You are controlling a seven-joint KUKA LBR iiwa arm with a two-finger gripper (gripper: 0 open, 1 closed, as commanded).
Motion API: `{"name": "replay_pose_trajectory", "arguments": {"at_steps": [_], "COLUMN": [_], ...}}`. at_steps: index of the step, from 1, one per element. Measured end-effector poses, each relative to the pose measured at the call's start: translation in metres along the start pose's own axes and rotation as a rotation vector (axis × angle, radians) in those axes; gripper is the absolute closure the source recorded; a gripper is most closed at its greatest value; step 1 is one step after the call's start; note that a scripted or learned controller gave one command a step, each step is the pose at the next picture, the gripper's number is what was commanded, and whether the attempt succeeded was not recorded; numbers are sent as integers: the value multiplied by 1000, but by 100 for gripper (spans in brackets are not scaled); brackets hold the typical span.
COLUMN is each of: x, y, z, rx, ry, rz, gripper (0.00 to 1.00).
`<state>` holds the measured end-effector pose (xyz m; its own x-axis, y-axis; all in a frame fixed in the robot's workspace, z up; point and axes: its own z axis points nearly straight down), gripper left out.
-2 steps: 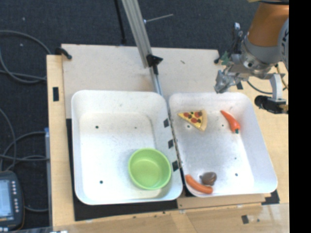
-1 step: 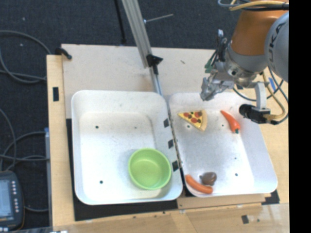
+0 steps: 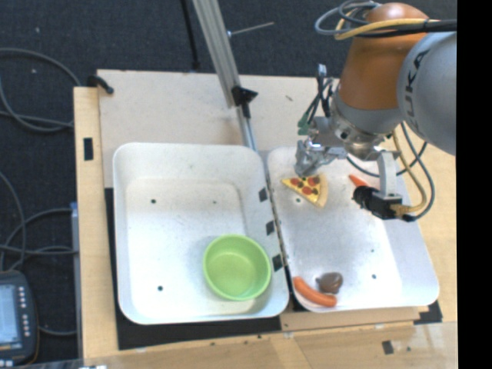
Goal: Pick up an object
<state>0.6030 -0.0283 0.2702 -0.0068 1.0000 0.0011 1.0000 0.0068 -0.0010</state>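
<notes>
A toy pizza slice (image 3: 307, 189), yellow with red dots, lies at the back left of the right bin (image 3: 400, 267). My gripper (image 3: 309, 164) hangs directly over the slice's back edge, close to it or touching it. An orange sausage (image 3: 314, 292) and a brown lump (image 3: 330, 282) rest side by side at the right bin's front left corner. A small red-orange piece (image 3: 356, 180) lies to the right of the gripper, partly hidden by the arm.
A green bowl (image 3: 236, 266) sits at the front right of the left bin (image 3: 154, 206). A slanted metal rail (image 3: 223, 60) rises behind the bins, ending near the wall between them. Bare floor lies in the middle of the right bin.
</notes>
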Motion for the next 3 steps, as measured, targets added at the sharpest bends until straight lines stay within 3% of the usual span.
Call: {"name": "replay_pose_trajectory", "arguments": {"at_steps": [2, 3], "x": [75, 115], "y": [-63, -81], "z": [11, 32], "rx": [1, 1], "ry": [-2, -2], "rz": [2, 1], "gripper": [100, 100]}}
